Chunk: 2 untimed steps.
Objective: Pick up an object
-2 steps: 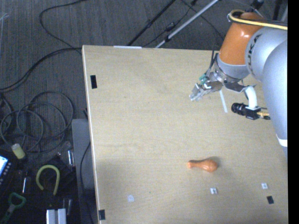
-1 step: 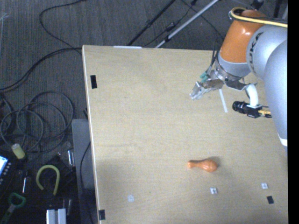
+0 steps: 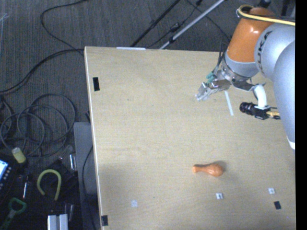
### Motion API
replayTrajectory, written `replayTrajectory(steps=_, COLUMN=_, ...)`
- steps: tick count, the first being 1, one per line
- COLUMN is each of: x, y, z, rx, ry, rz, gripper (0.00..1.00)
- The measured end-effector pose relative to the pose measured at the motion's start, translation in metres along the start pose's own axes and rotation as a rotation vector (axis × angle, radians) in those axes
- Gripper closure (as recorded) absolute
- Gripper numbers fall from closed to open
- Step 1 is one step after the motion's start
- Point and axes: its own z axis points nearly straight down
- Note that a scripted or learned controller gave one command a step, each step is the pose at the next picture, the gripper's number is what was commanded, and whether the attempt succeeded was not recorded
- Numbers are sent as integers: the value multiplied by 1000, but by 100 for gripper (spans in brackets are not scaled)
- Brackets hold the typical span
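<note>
One candidate on the bench (image 3: 144,128): an orange pear-shaped object (image 3: 209,169), lying on its side in the lower-middle of the surface, narrow end pointing left. Tool (image 3: 204,92) sits well apart from it, up toward the far right, hanging off the grey arm (image 3: 280,66) below the orange band (image 3: 247,37). Nothing visible between its tips; can't tell from this angle how far open it is, too small and glinty.

Step in hand, as I read it: approach not started, tool parked away from the target. Next move needs a traverse toward the near edge and slightly left, then a descent over the fat end of the object, jaws lined up across its short axis since the neck tapers and would likely slip.

Room: plenty. Bare surface all round the object, nearest things are a couple of small markers (image 3: 219,195) just beyond it toward the near edge, not in the path. A black fitting (image 3: 254,109) on the arm's side rides low, worth watching on descent. Left bench edge is far off; cables (image 3: 38,119) and clutter on the floor are outside reach.
</note>
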Motion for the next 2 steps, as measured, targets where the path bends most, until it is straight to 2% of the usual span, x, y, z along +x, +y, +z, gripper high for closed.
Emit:
replayTrajectory(steps=1, x=1, y=0, z=-9, rx=-1, ry=1, rz=0, gripper=100)
replayTrajectory(steps=2, x=-76, y=-22, z=18, rx=0, ry=-6, rz=-388, gripper=100)
